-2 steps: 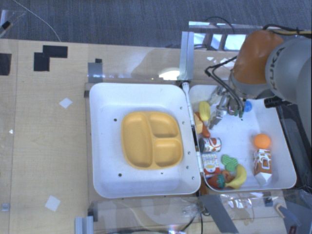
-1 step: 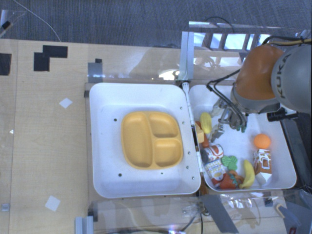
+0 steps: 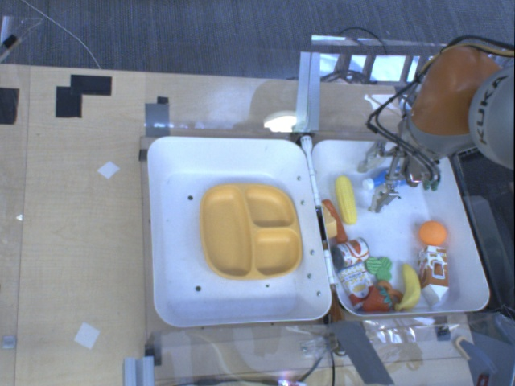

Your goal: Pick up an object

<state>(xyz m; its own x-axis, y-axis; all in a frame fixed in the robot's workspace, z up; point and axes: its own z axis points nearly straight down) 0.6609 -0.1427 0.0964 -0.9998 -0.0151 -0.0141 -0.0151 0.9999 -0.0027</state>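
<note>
The gripper (image 3: pixel 385 185) hangs over the right bin (image 3: pixel 473 248), fingers spread with nothing between them. A corn cob (image 3: pixel 346 199) lies just left of it; an orange (image 3: pixel 433 232) sits below-right.

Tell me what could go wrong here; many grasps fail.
1. The tool is over bare floor of the right bin, beside the corn, so it may close on nothing.
2. The toys at the bin's front, like the banana, lie crowded; a grasp there may slip.

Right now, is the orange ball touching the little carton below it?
Cannot tell. In the camera view the orange ball sits right above the carton, edges meeting with no plain gap.
</note>
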